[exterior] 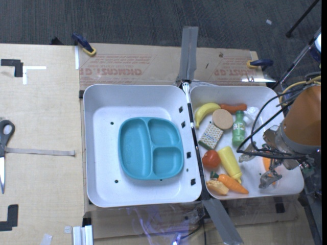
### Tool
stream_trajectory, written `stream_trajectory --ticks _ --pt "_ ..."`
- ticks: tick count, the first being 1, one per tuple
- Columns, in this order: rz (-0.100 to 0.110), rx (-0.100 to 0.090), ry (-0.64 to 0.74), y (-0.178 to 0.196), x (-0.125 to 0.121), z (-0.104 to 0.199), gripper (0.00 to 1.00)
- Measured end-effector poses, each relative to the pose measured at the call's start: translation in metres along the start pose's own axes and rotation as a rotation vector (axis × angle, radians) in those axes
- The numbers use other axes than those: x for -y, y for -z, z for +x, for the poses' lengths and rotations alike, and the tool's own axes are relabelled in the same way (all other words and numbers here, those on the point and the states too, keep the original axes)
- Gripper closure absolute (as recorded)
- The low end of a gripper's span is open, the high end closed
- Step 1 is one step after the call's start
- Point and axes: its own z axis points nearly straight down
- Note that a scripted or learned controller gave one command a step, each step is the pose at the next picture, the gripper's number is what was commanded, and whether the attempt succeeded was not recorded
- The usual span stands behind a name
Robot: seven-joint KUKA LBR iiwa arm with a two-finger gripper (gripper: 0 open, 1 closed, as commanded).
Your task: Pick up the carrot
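Note:
The carrot (234,184) is orange and tapered. It lies flat near the front wall of the right bin (286,190), between a yellow bottle-shaped toy (230,161) and a small bread-like piece (217,187). My gripper (269,177) hangs low over the front right part of that bin, roughly 70 pixels to the right of the carrot and apart from it. A small orange sliver (266,164) shows just above the gripper; I cannot tell what it is. The arm's orange band (305,117) and black cables cover the bin's right side.
The right bin also holds a banana (205,112), a red-orange sausage-like piece (234,107), a tan disc (222,119), a green bottle (238,128), a speckled block (211,135) and a tomato (211,159). A teal divided plate (152,148) lies in the left bin (97,152). Scissors (5,137) rest far left.

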Motion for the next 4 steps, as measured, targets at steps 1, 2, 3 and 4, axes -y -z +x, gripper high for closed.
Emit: stream_trajectory --ticks 1,2,3,4 --pt "-0.004 -0.004 -0.061 -0.010 0.026 0.011 0.00" --pt "-0.003 -0.005 -0.240 -0.010 0.044 0.019 0.00" --pt "-0.002 -0.003 -0.016 -0.009 0.044 0.022 0.00" --pt "-0.004 -0.002 0.322 -0.009 0.044 0.019 0.00"
